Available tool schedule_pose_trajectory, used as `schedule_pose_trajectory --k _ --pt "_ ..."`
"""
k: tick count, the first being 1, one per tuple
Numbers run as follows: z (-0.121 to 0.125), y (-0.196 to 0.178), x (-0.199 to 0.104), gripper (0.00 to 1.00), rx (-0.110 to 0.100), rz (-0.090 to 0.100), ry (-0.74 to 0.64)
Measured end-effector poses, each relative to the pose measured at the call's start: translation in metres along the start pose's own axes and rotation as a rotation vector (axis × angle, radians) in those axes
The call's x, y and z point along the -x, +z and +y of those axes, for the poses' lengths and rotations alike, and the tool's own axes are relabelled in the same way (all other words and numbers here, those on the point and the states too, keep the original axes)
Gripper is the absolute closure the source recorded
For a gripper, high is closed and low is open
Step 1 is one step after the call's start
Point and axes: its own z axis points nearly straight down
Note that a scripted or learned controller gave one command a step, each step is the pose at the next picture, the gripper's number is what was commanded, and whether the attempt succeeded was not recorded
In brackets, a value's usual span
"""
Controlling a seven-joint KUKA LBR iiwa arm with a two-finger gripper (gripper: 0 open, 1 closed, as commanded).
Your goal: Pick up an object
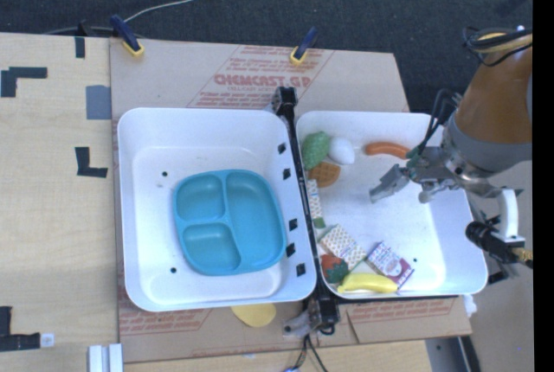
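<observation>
The right bin holds several small items. An orange carrot, a white egg, a green vegetable and a brown round piece lie along its far left side. A checkered packet, a pink-and-white packet, a yellow banana and a red and green item lie at its near edge. My gripper hangs over the middle of this bin, just below the carrot. It is open, with nothing between its fingers.
The left bin holds a blue divided plate. A yellow disc pokes out under that bin's front edge. Black clips run along the wall between the bins. Two clamps hold the cardboard at the back.
</observation>
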Motion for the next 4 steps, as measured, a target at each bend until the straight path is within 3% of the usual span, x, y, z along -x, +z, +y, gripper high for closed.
schedule_pose_trajectory --k 1,2,3,4 --pt "0.062 0.071 -0.02 0.0 -0.001 0.0 0.0" --pt "0.116 0.133 -0.021 0.0 0.008 0.0 -0.001" --pt "0.149 0.136 -0.02 0.0 -0.05 0.004 -0.003" --pt "0.148 0.136 -0.022 0.0 -0.049 -0.004 0.0"
